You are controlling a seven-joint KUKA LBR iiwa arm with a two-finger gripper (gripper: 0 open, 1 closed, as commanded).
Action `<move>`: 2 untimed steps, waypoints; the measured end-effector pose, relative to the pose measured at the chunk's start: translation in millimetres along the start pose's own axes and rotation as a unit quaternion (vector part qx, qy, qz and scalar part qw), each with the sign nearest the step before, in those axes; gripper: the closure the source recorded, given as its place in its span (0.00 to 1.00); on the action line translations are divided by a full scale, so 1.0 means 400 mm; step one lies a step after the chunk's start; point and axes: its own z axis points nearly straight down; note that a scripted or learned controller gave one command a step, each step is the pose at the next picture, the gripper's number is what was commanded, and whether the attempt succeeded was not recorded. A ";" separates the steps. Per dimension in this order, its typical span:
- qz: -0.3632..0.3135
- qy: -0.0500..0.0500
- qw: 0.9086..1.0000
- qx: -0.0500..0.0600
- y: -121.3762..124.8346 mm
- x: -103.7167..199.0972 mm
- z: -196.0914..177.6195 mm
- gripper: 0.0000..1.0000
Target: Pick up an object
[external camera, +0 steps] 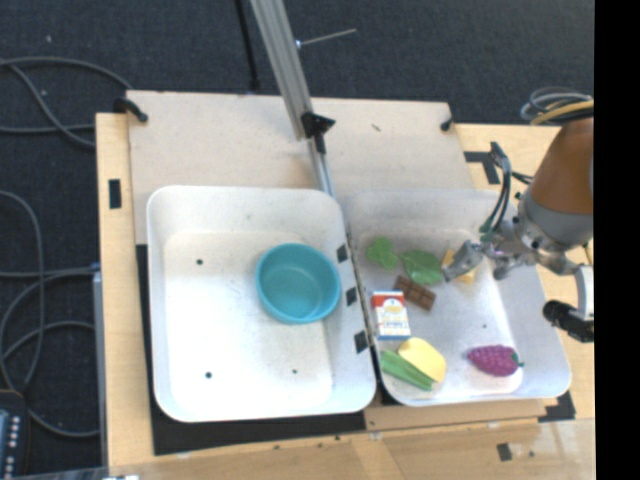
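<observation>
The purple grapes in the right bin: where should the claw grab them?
Probably straight down from above, across the narrow width of the purple grapes. The bunch lies flat, long axis left-right, with bare floor all around, apart from the yellow and green corn. The claw sits farther back in the right bin.

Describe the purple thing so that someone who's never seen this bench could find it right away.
Look in the right-hand white bin, at its near right corner. The small purple bunch of toy grapes lies there alone, right of the yellow corn cob with green husk; nothing else is purple.
</observation>
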 end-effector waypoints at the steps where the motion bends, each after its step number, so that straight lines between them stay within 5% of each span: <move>1: 0.000 0.000 1.000 -0.002 0.000 -0.004 0.126 0.00; 2: 0.002 0.000 1.000 -0.004 0.003 -0.005 0.094 1.00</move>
